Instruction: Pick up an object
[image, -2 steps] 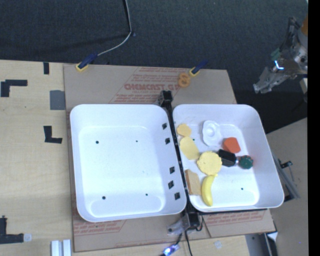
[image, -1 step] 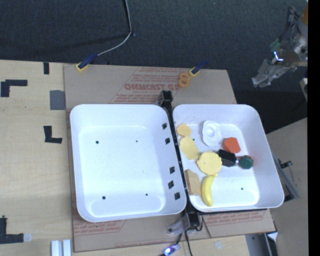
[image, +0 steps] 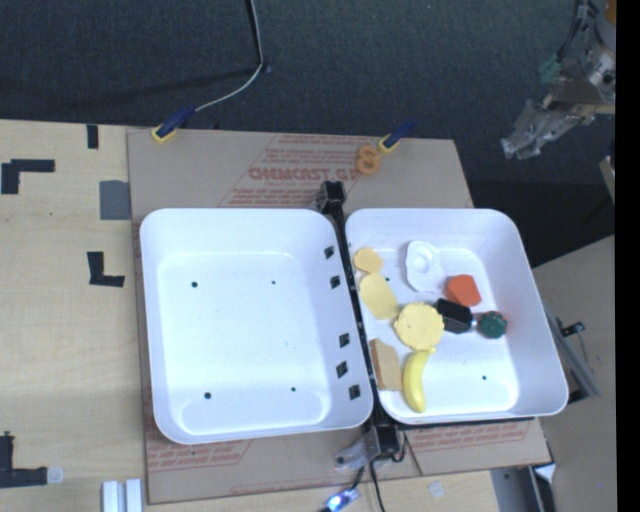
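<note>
Arm parked high, toys crowded in the right bin (image: 505, 395)
Gripper (image: 535, 130) jaws' state I cannot tell; descending on the banana (image: 415, 380) could nudge the touching yellow disc (image: 418, 325) and spoil the grasp

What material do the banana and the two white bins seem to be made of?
The banana looks like a moulded plastic toy: even yellow colour and a smooth skin with no brown marks. The left bin and the right bin look like thin, glossy white plastic, with rounded, formed rims and soft reflections. The picture alone leaves both judgements uncertain.
</note>
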